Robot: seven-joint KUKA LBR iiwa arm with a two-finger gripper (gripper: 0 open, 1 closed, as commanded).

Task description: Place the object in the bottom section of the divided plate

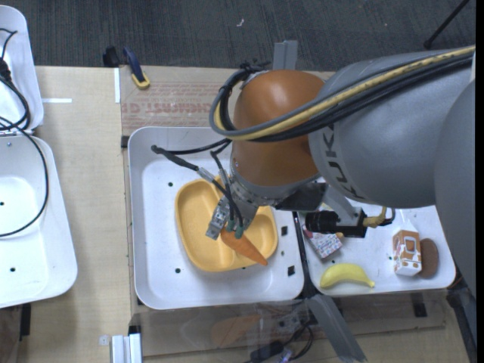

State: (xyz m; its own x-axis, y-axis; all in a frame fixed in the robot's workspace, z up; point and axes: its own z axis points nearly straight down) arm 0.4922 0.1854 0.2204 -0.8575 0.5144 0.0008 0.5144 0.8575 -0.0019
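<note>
The arm [363,127] looms over the centre-frame bin [144,225], above the yellow divided plate [198,229]. The gripper [231,225] appears to pinch the carrot [246,248] at the plate's lower right; released askew, it may straddle the rim.

carrot [246,247]: orange, tapered, lying tilted | on yellow divided plate [198,225], at its lower right rim | plate in left bin

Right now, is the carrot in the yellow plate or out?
In. The carrot lies over the yellow plate, at its lower right edge, under the hand.
</note>
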